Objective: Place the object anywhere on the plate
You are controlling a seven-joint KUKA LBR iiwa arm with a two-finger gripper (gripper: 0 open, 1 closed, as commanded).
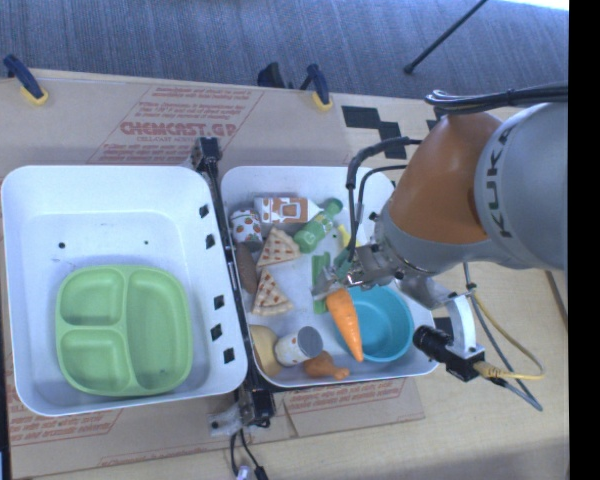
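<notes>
Camera view, nearest edge first: down at the front of the right bin (405, 373) lie a brown drumstick (325, 369), a small can (300, 345) on its side and a yellowish lump (265, 344) tucked in the corner. Just behind them is the carrot (346, 324), leaning on the rim of a blue bowl (388, 326).

Across the divide, the green plate (125, 330) sits in the front half of the left bin (40, 208), three compartments, well apart from all the toys. Which toy is the one to be moved, I cannot tell; all of them are in the right bin.

Now the gripper (338, 268): it is low over the right bin, right at the carrot's top end, with the arm (480, 188) bulking in from the right. Spread or closed, I cannot tell; it is dark and cluttered in there.

Further back are two wedges (270, 293), then a green bottle (316, 230), a spotted piece (245, 226) and a brown box (281, 209) by the far wall. Beyond the bins, clamps (315, 83) grip the cardboard (130, 118).
</notes>
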